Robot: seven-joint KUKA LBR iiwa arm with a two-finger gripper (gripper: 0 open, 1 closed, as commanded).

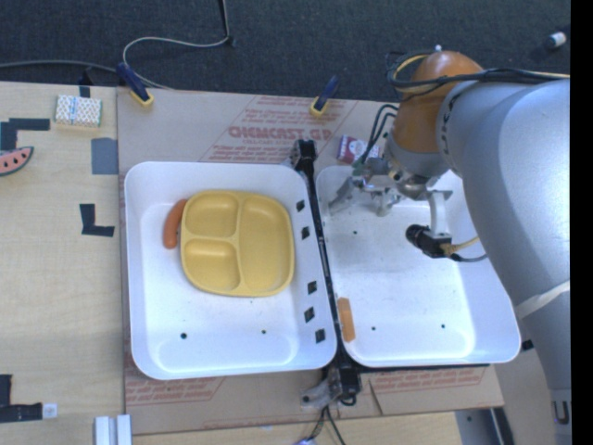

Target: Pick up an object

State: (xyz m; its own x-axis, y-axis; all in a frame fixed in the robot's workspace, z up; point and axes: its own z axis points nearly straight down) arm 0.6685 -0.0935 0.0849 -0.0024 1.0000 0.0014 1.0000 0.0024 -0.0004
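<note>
Two bins sit side by side on the bench, left bin (148, 341) and right bin (482, 341), parted by a black clipped divider (313, 239).

Left bin: yellow tray (236, 244), three compartments, lying flat near the bin's far half. An orange sausage-like piece (171, 225) lies tucked against the tray's left edge, touching it or nearly so.

Right bin: a small orange piece (346, 318) lies at the near-left side, right beside the divider. Hard up against the wall there, so likely awkward for a top-down pinch.

Arm (519, 184) reaches in from the right and bends down over the right bin's far edge, orange band (431, 100) uppermost. Gripper (371, 191) hangs low at the bin's far-left corner, well apart from the orange piece. Cannot tell how the hand is set; nothing seen between it.

Judgement: no pick made yet. The gripper sits over bare floor, so this looks like a descent onto nothing, or a pause before moving. Nearest candidate is the orange piece by the divider.
</note>
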